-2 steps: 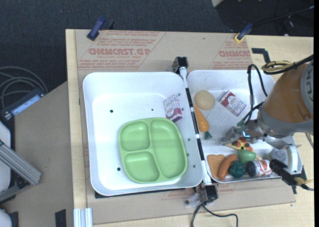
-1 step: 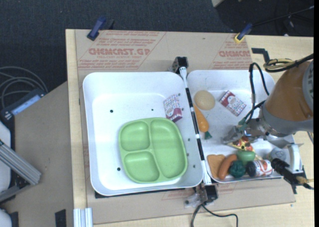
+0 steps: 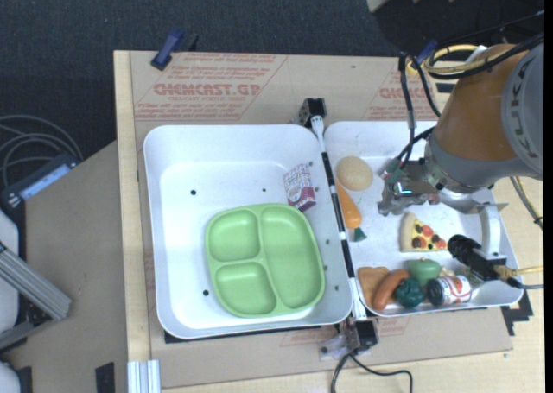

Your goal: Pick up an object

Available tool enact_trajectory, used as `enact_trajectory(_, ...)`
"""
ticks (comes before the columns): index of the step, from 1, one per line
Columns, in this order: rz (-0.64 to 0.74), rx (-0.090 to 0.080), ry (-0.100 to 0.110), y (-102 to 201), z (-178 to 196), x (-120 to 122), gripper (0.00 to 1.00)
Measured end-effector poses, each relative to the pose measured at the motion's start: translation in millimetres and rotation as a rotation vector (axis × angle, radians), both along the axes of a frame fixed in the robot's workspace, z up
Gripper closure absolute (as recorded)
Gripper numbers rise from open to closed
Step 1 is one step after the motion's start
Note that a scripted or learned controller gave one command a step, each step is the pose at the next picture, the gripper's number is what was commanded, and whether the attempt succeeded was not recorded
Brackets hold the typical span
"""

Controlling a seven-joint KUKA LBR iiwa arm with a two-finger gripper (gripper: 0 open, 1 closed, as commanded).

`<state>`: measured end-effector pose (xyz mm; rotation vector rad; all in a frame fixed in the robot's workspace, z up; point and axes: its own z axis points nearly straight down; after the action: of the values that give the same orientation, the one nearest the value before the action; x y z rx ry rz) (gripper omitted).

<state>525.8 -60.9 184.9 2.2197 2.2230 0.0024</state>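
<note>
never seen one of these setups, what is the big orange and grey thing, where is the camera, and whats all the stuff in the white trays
The big orange and grey thing is a robot arm reaching in from the right; its job is to pick something up. At its tip is a small two-finger gripper, hanging over the right bin. The single camera looks down on the bench at a slant.

The left bin holds a green divided plate and a small red-and-white packet. The right bin holds toy food: a beige egg-like ball, a carrot, a pizza slice, a hot dog, a green vegetable and a can. I cannot see anything between the gripper's fingers.
</note>
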Motion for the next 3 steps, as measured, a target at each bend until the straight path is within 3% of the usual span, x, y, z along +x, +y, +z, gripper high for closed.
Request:
enact_trajectory(1, -0.001, -0.001, 0.001, -0.7, -0.4, -0.5, 0.0)
enact_trajectory(3, -0.001, -0.002, -0.001, 13.8, -0.3, 51.3, 0.0)
